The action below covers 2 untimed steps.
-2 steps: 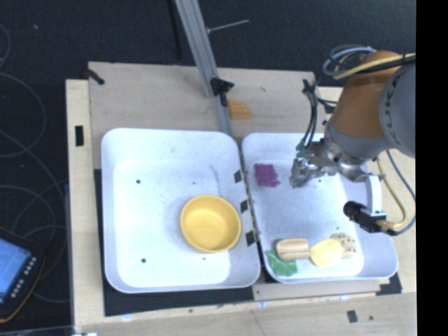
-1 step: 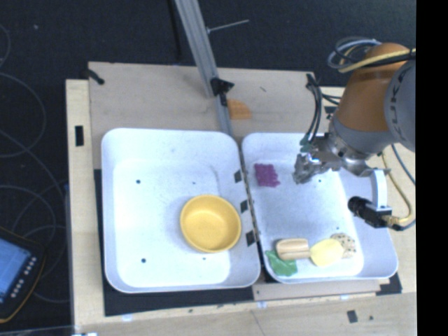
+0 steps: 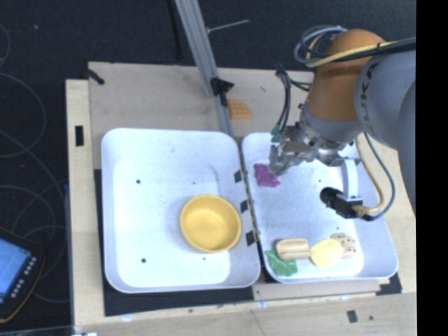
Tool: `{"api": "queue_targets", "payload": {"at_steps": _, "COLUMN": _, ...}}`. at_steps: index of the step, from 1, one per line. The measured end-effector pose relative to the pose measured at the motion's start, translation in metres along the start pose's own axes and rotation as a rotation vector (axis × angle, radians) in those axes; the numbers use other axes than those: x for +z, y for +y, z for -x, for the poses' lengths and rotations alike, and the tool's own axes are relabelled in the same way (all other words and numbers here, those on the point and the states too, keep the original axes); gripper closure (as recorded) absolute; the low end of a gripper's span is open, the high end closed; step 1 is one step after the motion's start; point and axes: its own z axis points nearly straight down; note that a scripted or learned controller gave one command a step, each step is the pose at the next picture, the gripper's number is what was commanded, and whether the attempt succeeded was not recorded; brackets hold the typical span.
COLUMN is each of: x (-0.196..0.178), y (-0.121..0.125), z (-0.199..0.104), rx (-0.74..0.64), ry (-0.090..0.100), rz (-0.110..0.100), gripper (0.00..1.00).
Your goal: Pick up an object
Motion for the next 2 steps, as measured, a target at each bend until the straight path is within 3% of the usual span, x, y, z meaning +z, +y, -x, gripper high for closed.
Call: {"api": "queue_targets", "payload": {"at_steps": 2, "x": -0.001, "y": 0.023, "z": -0.094, "rx": 0.002, "ry": -0.001, "rz": -0.002, "gripper": 1.0}}
